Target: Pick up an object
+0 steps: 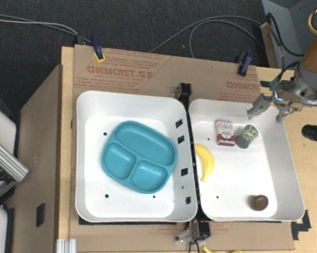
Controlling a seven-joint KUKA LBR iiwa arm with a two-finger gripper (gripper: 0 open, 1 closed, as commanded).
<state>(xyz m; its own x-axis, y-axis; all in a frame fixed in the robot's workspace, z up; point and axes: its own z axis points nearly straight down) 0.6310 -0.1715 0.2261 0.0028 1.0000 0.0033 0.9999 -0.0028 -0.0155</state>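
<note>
Can (247,136): small green-labelled cylinder lying tilted near the right bin's (291,170) far edge, just beside a pink-and-white carton (224,132)
Pincer (269,108): released, two grey fingers splayed, holding nothing, hovering over the right bin's far right corner, near the can but apart from it
Banana (205,161): yellow, curved, against the right bin's left edge
Brown ball (259,202): round, near the right bin's front right corner
Left bin (85,161): carries a glossy teal three-compartment plate (139,156)
Worktop (67,117): brown cardboard sheet, printed red

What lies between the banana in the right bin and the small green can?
In the camera view, a small pink and white box lies between the banana and the green can, close beside the can.
</note>
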